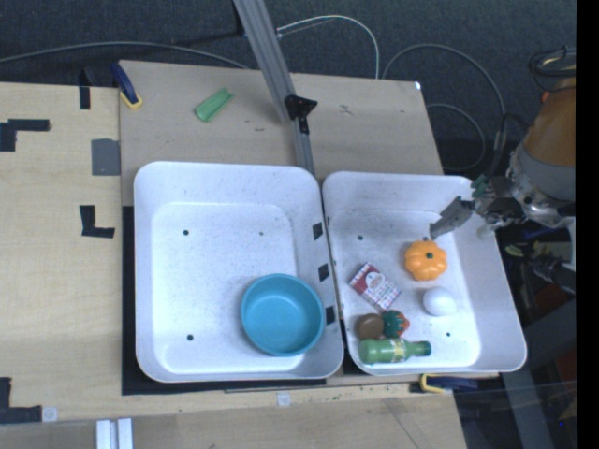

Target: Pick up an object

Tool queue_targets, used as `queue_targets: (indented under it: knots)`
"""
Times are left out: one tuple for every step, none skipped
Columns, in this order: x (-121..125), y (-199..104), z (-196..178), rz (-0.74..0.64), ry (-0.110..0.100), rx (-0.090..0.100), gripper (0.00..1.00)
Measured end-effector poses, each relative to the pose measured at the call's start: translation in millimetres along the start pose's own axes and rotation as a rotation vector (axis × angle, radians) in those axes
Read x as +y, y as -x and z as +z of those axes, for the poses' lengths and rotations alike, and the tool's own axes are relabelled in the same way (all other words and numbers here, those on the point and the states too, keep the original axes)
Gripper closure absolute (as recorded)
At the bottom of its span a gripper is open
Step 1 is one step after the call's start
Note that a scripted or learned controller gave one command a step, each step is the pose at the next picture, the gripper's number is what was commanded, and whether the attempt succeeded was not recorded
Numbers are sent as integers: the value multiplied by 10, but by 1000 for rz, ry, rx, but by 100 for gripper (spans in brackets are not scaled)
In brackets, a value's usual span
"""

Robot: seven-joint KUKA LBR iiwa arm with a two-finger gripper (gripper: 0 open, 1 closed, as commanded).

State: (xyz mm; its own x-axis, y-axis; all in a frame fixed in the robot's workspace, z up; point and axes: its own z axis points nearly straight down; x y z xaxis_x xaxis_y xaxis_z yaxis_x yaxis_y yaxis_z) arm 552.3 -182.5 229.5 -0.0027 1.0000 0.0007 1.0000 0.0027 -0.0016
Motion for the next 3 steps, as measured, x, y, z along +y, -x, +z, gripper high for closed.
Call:
queue_targets:
  knots:
    - [0,0,0,0,0,0,0]
    - [-46,92,551,2,-6,0,0]
    - [-11,8,1041,1,-5,0,0]
